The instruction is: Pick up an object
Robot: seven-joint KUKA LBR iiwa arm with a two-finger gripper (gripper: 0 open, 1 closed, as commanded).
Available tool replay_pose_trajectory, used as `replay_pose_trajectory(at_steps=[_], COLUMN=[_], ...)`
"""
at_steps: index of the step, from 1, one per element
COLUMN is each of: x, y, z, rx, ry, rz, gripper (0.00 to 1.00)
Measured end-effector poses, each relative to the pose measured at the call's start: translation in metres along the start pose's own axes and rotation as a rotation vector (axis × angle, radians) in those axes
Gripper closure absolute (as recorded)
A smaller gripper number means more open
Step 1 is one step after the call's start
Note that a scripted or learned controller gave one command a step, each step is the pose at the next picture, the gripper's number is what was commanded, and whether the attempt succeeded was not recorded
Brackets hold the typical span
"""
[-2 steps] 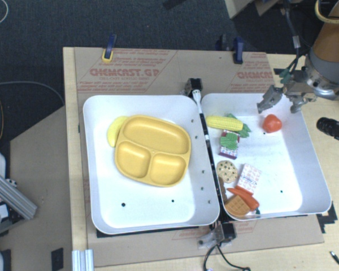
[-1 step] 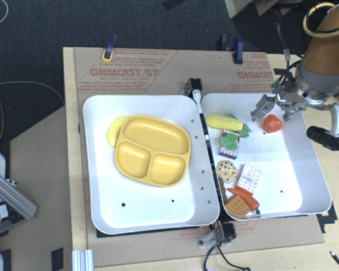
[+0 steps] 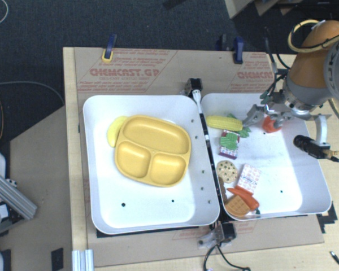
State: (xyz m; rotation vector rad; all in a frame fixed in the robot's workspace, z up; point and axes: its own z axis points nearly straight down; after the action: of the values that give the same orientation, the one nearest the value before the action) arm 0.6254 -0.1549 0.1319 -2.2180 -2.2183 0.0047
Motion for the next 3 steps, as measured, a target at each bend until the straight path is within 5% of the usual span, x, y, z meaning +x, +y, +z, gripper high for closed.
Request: replay_pose_trajectory(at_steps=[1, 2, 3], x=[0.001, 0.000, 0.006], y=[0.000, 0.001, -0.006], z=[0.050, 0.036, -0.021], rx=[-0.001, -0.007, -0.013], ry=[0.000, -0.002, -0.003], rz=[0.000, 0.001, 0.000], gripper=[0.00, 1.00, 1.00])
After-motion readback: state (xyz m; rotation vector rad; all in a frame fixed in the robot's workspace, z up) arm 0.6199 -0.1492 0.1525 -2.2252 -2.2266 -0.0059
